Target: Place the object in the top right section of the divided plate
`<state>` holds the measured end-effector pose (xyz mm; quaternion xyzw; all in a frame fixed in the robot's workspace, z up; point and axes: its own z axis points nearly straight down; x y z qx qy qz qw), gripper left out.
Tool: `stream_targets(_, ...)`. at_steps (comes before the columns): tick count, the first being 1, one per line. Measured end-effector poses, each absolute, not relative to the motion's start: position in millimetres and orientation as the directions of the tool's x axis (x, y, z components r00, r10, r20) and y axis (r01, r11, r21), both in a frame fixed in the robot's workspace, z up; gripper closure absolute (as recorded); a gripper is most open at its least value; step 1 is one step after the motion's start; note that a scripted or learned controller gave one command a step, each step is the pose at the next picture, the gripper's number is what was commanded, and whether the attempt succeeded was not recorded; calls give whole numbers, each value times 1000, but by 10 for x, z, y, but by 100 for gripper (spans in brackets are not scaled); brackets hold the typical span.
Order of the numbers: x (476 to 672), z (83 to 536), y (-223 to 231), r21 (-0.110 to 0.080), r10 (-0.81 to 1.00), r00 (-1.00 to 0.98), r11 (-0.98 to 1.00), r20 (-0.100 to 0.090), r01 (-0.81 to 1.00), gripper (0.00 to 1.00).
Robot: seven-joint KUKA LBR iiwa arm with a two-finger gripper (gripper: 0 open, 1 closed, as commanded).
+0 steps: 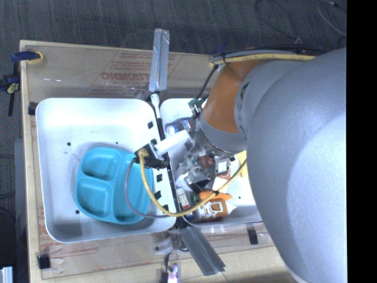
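A light blue divided plate (109, 184) lies in the lower middle of the left white bin (65, 122), with nothing in its sections. The grey arm with its orange band (227, 105) reaches down into the right bin (175, 109). My gripper (197, 165) sits low among the clutter there, just right of the wall between the bins. An orange-and-white packet (213, 208) lies at the near edge of the right bin, below the gripper. The arm hides most of that bin.
A yellow cable (147, 200) loops from the wrist over the plate's right edge. A metal bar (159, 58) stands at the far end of the bins' shared wall, and another metal piece (200, 252) at the near end. A blue clamp (23, 56) grips the bench's far left corner.
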<state>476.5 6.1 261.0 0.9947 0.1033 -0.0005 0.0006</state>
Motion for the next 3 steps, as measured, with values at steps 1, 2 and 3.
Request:
stream_targets(1, 4752, 1896, -472, -4, 221, 975, -975, -8, 221, 100)
stream_targets(2, 4768, 2963, -1011, -3, 343, 939, -939, -2, 343, 100)
stream_targets(3, 4769, 3003, -288, -6, 418, 908, -908, -4, 418, 100)
